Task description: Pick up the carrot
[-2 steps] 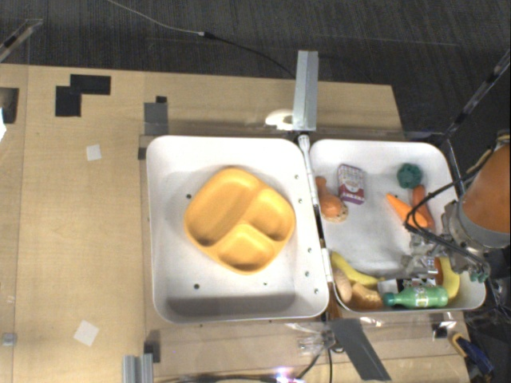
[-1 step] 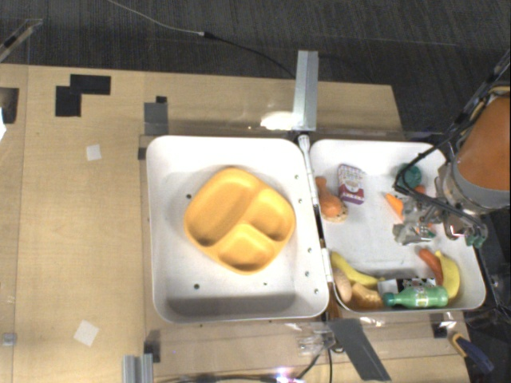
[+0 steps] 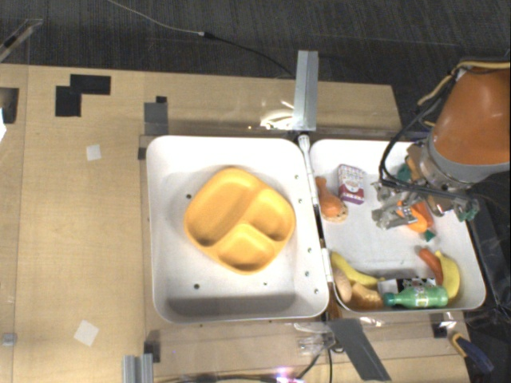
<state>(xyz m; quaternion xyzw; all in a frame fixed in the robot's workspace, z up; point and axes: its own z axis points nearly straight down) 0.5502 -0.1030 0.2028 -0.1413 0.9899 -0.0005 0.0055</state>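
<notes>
The carrot (image 3: 417,216) is a short orange piece with a green end, lying in the right bin (image 3: 359,154) toward its right side. My gripper (image 3: 397,211) is low over the bin, right at the carrot's left end and partly covering it. The arm's orange band (image 3: 477,120) looms above the bin's right edge. Whether the carrot is in the grip is hidden by the metal parts.
The right bin also holds a small pink-and-white carton (image 3: 350,183), a drumstick-like piece (image 3: 329,203), two bananas (image 3: 355,271), a red-orange pepper (image 3: 431,262), a green bottle (image 3: 415,298) and a brown lump (image 3: 365,297). The left bin (image 3: 172,294) holds a yellow divided plate (image 3: 238,218).
</notes>
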